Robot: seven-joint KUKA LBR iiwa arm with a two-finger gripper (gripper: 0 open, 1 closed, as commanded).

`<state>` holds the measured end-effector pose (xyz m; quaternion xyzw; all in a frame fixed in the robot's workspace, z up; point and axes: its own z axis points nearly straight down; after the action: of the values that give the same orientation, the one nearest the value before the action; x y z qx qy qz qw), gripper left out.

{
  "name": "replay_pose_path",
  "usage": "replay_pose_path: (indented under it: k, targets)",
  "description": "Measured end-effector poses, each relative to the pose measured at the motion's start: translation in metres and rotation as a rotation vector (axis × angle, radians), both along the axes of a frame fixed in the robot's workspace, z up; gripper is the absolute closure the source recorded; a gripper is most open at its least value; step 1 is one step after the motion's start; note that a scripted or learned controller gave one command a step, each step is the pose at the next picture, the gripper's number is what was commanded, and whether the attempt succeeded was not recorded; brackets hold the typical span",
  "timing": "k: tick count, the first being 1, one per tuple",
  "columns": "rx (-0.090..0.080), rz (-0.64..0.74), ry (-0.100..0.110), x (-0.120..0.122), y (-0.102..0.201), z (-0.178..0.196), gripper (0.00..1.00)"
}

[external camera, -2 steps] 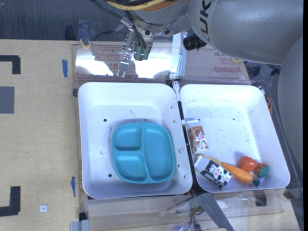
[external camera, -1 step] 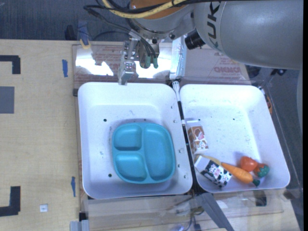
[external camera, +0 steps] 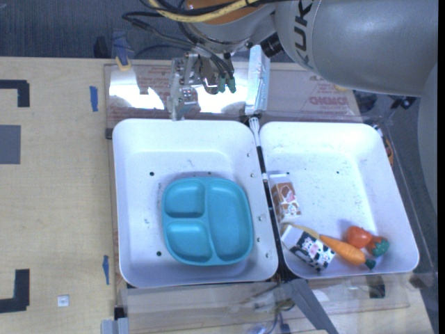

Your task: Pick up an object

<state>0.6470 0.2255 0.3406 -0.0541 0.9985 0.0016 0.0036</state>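
two white bins: left holds blue tray; right, carrot; hand state unclear.

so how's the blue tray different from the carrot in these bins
The blue tray lies alone in the left bin; the carrot lies in the right bin, crowded among other small items. The blue tray is broad, flat and split into compartments, while the carrot is slim and tapered. The tray is far larger than the carrot. Both rest on their bin floors, apart from the gripper, which is above the left bin's far edge.
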Motion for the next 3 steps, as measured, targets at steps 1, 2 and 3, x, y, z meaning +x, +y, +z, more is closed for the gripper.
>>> replay_pose_path:
  k: [1,2,3]
  targets:
    - [-0.001,0.174,0.0,-0.01,0.001,0.01,1.0]
    - [-0.001,0.387,-0.003,0.02,0.0,-0.007,1.0]
    - [-0.003,0.566,0.003,0.011,0.001,-0.047,1.0]
